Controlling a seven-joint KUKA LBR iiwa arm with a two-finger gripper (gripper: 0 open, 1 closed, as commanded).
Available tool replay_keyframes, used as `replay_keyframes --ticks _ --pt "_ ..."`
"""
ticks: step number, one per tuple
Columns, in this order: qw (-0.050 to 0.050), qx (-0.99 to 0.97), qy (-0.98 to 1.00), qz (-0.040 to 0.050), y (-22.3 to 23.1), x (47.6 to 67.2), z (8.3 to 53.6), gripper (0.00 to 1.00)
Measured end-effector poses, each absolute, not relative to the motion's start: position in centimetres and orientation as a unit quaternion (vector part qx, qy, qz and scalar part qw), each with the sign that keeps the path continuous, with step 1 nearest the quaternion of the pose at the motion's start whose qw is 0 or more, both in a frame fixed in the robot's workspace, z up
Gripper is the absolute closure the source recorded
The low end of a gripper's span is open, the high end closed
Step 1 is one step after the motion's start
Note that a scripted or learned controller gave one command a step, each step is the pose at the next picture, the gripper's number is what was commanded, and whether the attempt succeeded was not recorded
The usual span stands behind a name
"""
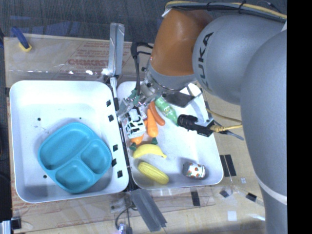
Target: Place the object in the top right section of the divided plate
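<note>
From above, the grey arm's pincer (134,112) hangs low at the left edge of the right white bin (213,150), above an orange plastic carrot (152,123); whether it is spread or pressed together I cannot tell. Beside the carrot lie a yellow plastic banana (148,151) and a yellow corn cob (153,172). The blue three-section divided plate (74,155) sits in the left white bin (29,106).

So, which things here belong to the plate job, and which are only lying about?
Belonging to the job:
- blue divided plate in the left bin
- gripper, down in the right bin by the carrot

Only lying about, for all I can tell:
- banana
- corn cob
- green bottle
- small spotted object
</note>
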State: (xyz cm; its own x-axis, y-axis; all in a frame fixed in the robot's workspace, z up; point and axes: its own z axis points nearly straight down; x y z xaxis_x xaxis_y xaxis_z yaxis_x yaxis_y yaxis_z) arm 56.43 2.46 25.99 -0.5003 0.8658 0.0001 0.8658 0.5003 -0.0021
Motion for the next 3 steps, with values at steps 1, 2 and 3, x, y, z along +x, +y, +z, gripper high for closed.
replay_keyframes --ticks 1,2,3 --pt "0.002 -0.526 -0.85 0.0016 10.5 54.5 24.9 1.0" --pt "0.001 -0.463 -0.886 0.0013 3.8 50.4 23.3 1.0" --pt "0.002 -0.418 -0.909 0.0012 9.2 52.2 20.6 1.0"
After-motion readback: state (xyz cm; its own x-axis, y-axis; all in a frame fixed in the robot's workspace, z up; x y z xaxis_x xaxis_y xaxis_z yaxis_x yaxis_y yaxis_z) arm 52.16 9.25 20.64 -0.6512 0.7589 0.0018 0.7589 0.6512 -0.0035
